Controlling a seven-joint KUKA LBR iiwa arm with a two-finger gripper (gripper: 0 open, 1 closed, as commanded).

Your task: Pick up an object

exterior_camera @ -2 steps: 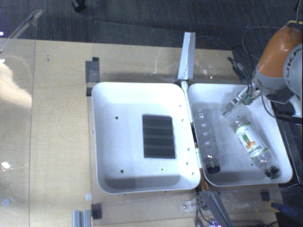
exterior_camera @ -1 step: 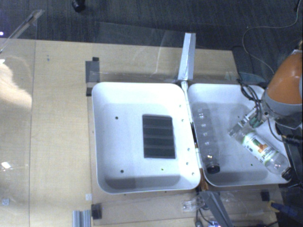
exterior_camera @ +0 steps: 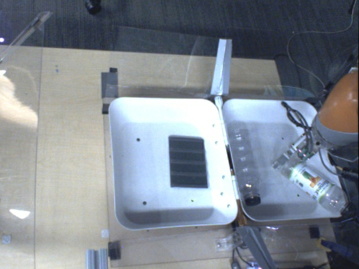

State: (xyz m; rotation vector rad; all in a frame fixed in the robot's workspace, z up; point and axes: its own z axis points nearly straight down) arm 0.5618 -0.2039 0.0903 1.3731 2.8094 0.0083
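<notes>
One bottle (exterior_camera: 314,185) just beside claw (exterior_camera: 285,160), right bin (exterior_camera: 263,122)

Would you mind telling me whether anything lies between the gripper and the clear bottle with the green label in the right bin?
Nothing visible does. The gripper sits directly beside the bottle in the right bin; the other clear bottle lies apart, toward the left wall.
</notes>
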